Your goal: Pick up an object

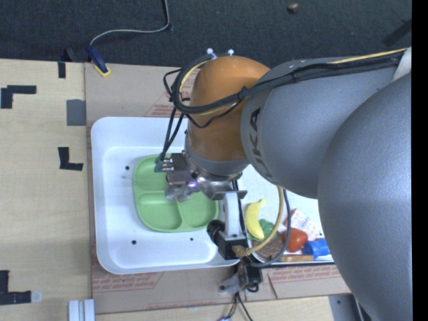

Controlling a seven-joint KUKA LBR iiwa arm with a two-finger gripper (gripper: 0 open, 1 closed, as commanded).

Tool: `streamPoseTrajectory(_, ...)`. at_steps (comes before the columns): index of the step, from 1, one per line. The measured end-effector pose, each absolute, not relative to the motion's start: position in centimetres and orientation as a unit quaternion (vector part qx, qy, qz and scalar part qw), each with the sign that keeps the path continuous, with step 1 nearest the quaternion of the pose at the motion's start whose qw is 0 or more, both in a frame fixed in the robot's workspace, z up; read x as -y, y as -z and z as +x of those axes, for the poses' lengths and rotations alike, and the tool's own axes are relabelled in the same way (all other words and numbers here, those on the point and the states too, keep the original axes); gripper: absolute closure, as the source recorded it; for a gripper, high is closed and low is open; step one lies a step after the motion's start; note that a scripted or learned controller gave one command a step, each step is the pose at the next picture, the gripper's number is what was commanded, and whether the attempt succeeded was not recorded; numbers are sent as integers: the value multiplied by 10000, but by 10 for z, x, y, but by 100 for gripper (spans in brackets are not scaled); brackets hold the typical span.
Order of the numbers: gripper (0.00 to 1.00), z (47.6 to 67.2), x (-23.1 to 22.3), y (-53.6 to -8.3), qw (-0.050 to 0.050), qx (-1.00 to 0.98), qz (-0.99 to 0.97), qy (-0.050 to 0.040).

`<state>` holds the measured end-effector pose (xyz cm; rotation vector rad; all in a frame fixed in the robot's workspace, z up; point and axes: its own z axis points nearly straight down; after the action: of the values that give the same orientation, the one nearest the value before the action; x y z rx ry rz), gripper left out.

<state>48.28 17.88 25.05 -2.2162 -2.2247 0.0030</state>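
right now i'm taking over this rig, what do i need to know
Gripper: down over the green plate in the left bin; whether it is open or shut cannot be told.
Things: the plate lies flat in the bin. Further right, partly under the arm, are a yellow banana, a red object and a blue object.
Done: nothing visibly picked up.
Left: grasp one object and lift it.

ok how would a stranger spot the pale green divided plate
Find the shallow white bin on the view's left. Flat in it, partly under the robot arm, lies the pale green divided plate. It is broad and green; the nearby banana is small and yellow.
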Motion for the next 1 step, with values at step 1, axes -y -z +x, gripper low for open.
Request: streamPoseTrajectory(1, 100, 493, -122, -318, -3, 7072, -7070, -3)
